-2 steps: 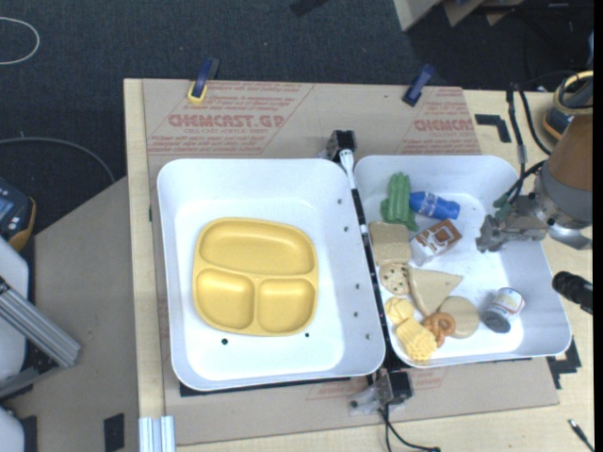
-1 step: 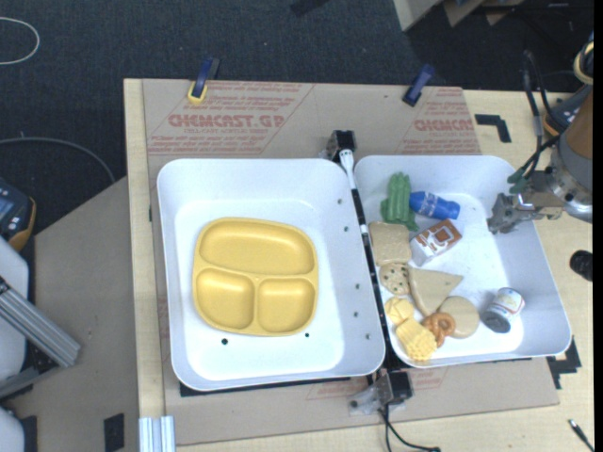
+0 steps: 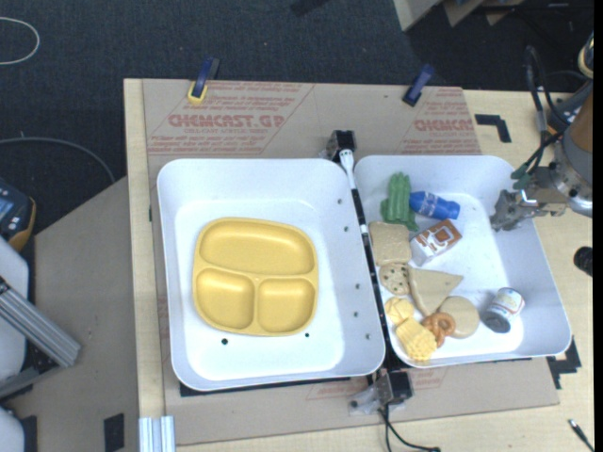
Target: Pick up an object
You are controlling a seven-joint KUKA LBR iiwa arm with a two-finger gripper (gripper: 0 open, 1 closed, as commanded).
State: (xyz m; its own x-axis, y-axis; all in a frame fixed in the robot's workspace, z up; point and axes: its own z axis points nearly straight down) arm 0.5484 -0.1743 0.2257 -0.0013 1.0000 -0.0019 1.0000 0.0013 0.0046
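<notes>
Objects [image 3: 426,276] heaped in right bin [image 3: 528,281], gripper [image 3: 510,211] above its right rim, grip unreadable; "CHEMCAST" printed on board [image 3: 236,119].

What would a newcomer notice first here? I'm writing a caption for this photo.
The big yellow divided plate alone in the left bin stands out first. Next comes the heap of toy food, with a green cactus-like piece at its top, crowding the right bin's left side. The gripper hangs over that bin's right edge.
</notes>
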